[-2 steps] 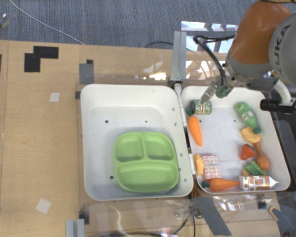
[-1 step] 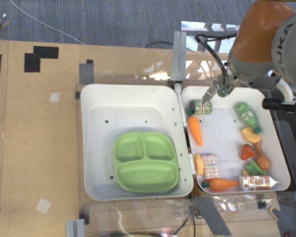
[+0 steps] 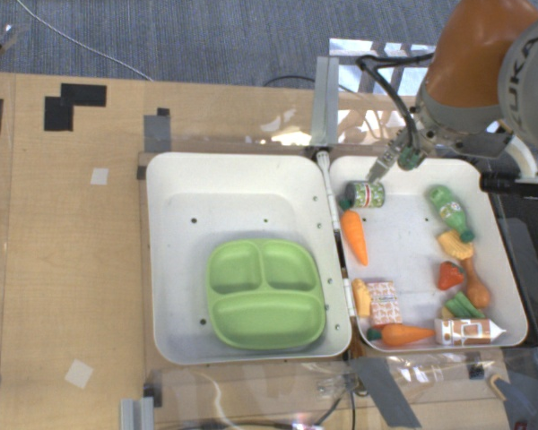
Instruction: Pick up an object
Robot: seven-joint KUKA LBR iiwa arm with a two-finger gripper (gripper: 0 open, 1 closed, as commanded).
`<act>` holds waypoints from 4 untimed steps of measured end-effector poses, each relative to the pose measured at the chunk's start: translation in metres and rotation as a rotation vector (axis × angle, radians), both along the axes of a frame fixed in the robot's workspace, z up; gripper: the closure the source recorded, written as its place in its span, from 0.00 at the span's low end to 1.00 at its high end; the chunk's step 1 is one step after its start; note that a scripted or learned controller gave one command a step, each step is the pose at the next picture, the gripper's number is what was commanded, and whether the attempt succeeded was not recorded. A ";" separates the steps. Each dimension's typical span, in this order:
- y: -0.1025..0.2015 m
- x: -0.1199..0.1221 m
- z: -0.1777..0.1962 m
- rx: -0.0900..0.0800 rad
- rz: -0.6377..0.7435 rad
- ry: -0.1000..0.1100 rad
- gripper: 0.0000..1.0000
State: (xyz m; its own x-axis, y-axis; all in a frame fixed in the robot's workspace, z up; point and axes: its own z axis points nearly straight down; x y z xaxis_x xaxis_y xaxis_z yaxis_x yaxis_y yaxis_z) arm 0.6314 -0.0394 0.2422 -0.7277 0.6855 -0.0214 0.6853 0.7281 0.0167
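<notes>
My gripper (image 3: 394, 162) hangs over the far end of the right bin (image 3: 507, 267), its two fingers (image 3: 381, 165) spread apart with nothing between them, so it is open. Just below and left of it a small green-labelled can (image 3: 366, 194) lies on its side. An orange carrot (image 3: 354, 236) lies in front of the can along the bin's left wall. Further right are a green bottle (image 3: 448, 208), a yellow corn piece (image 3: 455, 243) and a red pepper (image 3: 449, 276).
The near end of the right bin holds a snack box (image 3: 385, 301), a second carrot (image 3: 405, 335), a white carton (image 3: 467, 331) and green pods (image 3: 464, 307). The left bin (image 3: 175, 240) holds a green divided plate (image 3: 264, 292). A metal divider (image 3: 325, 119) stands between the bins.
</notes>
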 end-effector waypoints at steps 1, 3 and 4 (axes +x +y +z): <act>0.001 0.002 0.013 -0.001 0.009 -0.008 1.00; 0.046 0.035 0.035 0.004 -0.112 0.008 1.00; 0.071 -0.030 0.017 0.007 -0.191 0.022 1.00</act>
State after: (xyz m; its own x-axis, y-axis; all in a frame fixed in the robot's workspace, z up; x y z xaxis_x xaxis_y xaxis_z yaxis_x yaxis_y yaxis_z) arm 0.6014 0.0316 0.2592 -0.5850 0.8110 -0.0016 0.8110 0.5850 0.0048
